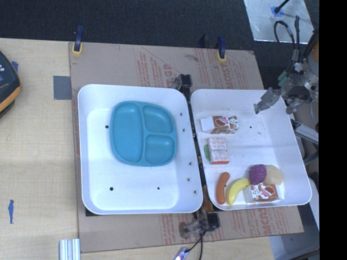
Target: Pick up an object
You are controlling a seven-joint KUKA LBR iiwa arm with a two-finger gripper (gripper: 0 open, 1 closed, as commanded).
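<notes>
No single target is set, so candidates first: all loose items sit in the right shallow white bin (295,145). Near its front corner is a cluster: yellow plastic banana (237,190), red-orange toy sausage (221,187) just left of it, purple round toy like a grape bunch (257,173), pale yellowish round piece (274,174) touching the purple one, and a small red-and-white printed packet (263,192) in front of them. They are packed close, so a clean two-finger pick there looks awkward. Further back lie two flat printed cartons, well apart from the cluster: brown-and-white one (219,124) and red-and-white one (218,150). More room around these, but they lie flat and low.

Grey two-finger gripper (267,102) hangs over the bin's back right corner, reaching in from the right, nothing between its fingers. Finger spacing too blurred to judge. It is well apart from every item.

Left shallow white bin (92,161) holds a teal plastic divided plate (143,133). Both bins rest on a brown cardboard sheet (135,64), clamped at the back edge, probably so it stays put.
</notes>
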